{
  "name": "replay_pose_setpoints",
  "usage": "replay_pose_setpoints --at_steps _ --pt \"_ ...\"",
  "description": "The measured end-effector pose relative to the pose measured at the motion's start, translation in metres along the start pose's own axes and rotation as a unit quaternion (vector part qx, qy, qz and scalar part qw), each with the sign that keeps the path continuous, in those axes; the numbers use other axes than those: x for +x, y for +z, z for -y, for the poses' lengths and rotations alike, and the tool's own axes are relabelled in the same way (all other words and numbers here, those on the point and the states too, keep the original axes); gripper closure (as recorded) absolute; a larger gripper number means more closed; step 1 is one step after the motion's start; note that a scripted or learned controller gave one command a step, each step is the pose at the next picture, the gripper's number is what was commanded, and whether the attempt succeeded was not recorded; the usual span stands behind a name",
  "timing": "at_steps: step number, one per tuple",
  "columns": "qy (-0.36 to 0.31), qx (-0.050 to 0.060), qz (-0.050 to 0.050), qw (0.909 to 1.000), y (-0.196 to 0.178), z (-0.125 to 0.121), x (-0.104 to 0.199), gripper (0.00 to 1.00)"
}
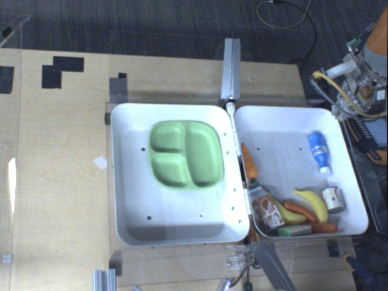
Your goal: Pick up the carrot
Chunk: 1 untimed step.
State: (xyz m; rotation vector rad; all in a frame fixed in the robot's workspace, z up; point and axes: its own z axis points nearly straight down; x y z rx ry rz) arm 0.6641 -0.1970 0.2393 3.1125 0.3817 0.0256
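From the overhead camera I have both bins in front of me. The left bin [124,180] carries a green divided plate [186,153], sitting a little above its middle with nothing on it. The right bin [285,132] holds the clutter, and nearly all of it has gathered in the near corner — a banana [313,203], a small can [333,199], a brown packet [268,211] and some reddish pieces under the banana that I can't make out clearly. A blue bottle [318,150] lies apart, toward the far right wall.

The carrot [248,162] is off on its own, lying lengthwise right against the right bin's left wall, beside the divider between the bins, its green top pointing toward the pile. That wall will crowd one finger, I judge, so a grasp across it needs care.

The arm's wrist end [361,80] is parked at the upper right, outside the bin's far corner and well apart from the carrot — cables hide the tool, so I cannot tell how its jaws stand or whether they hold anything.
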Motion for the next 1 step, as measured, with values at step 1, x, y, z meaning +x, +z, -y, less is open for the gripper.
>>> replay_pose_setpoints --at_steps 1 --pt "-0.004 -0.001 -0.002 1.0 -0.0117 0.001 0.0021 1.0"
